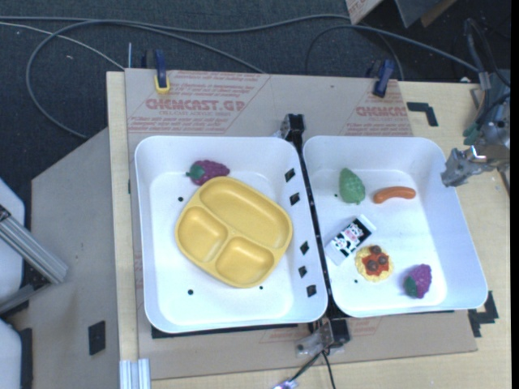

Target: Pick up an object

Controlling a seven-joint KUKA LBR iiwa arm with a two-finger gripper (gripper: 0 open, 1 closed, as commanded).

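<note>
The right bin [468, 241] holds a green leafy vegetable [351, 185], an orange sausage [394, 194], a black-and-white carton [349, 237], a small pizza piece [374, 263] and a purple grape bunch [418, 280]. My gripper [456, 168] hangs over the right bin's upper right rim, right of the sausage and apart from every object. Nothing shows in it.
The left bin [154, 241] holds a yellow divided plate [233, 231] and a second purple grape bunch [208, 170] at its upper left. Black clips run along the divider [302, 217] between the bins. Cables lie on the dark floor behind the bench.
</note>
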